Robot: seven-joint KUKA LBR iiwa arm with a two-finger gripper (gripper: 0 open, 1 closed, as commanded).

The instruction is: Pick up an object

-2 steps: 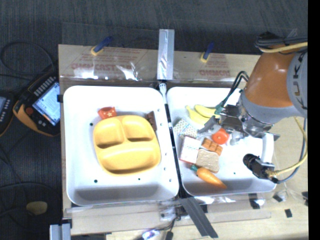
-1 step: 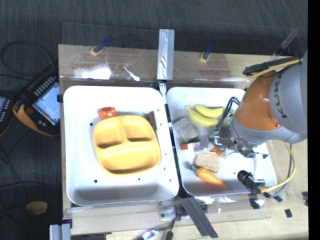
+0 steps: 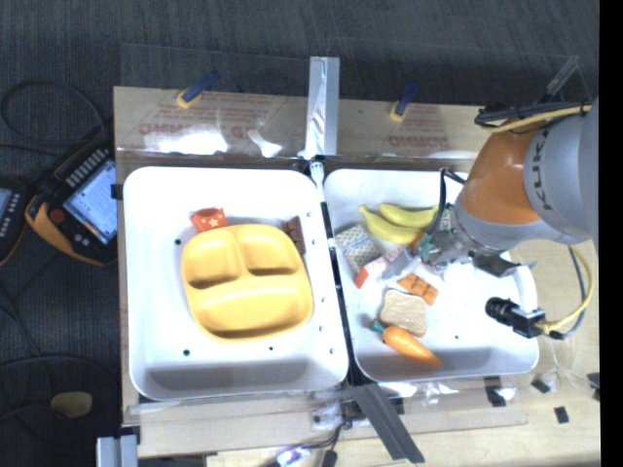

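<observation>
The right bin [image 3: 506, 356] holds a yellow banana [image 3: 394, 221], an orange carrot [image 3: 410, 343], a slice of bread [image 3: 404, 309], a small orange square piece [image 3: 419, 287], a speckled grey block [image 3: 355, 246] and a small red piece [image 3: 362, 277]. My gripper [image 3: 435, 246] hangs low over this bin, just right of the banana's end and above the orange piece. The grey wrist with its orange band [image 3: 501, 188] covers most of it. Nothing can be seen held in it.
The left bin [image 3: 156, 358] carries a large yellow divided tray [image 3: 248, 278], with a red item [image 3: 207, 219] at its upper left and a brown item [image 3: 295, 233] at its upper right. A handheld controller [image 3: 83, 207] lies left of the bench.
</observation>
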